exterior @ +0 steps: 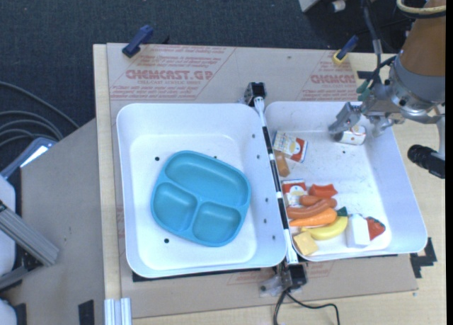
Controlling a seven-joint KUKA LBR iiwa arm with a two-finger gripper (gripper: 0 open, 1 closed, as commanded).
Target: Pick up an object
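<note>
My gripper (356, 127) hangs over the far part of the right bin (396, 175), with the arm coming in from the upper right. A small white carton with a red mark (354, 136) sits right at the gripper's tip. Whether it is gripped cannot be made out. Toy food lies along the bin's left and near sides: a white and red carton (290, 146), a second carton (294, 190), a red pepper piece (323, 191), a sausage (308, 210), a carrot (313, 219), a banana (330, 229), a cheese wedge (306, 243) and a white block beside a strawberry (361, 231).
A blue divided plate (202, 198) lies in the left bin (134, 146). A black divider (272, 175) runs between the two bins. Bare white floor shows in the middle and right of the right bin. Blue clamps (137, 40) hold the cardboard base at the back.
</note>
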